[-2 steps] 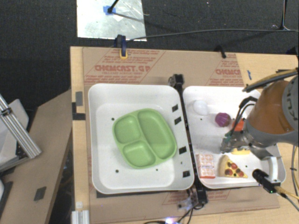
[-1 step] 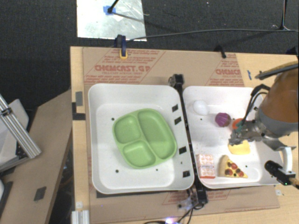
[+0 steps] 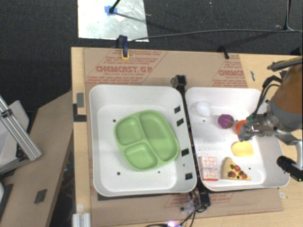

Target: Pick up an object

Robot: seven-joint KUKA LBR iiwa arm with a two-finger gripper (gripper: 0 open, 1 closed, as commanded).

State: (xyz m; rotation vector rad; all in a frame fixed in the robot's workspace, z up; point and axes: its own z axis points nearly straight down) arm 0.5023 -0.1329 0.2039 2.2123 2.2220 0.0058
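step: approach, nothing lifted | near: pizza slice (image 3: 235,170), yellow piece (image 3: 242,149) in right bin (image 3: 270,178) | my gripper (image 3: 247,129) just above yellow piece, beside orange item (image 3: 241,124); opening I cannot tell | far: purple ball (image 3: 226,121) | next: I'd descend on one, close.

The 2 shallow white bins, the left bin (image 3: 102,141) and the right bin (image 3: 272,171), look like smooth, faintly glossy plastic. In the left one lies a pale green divided plate (image 3: 146,138) of smooth matt plastic with 3 compartments. The bench top under them is a tan cardboard-like sheet (image 3: 142,66) with red print, matt and papery. Behind it, a square silvery sheet (image 3: 111,12) looks like crinkled foil with a dull shine, lying on dark, rough, cloth-like ground (image 3: 38,41). At the left edge, a ribbed grey bar (image 3: 19,134) looks like brushed metal.
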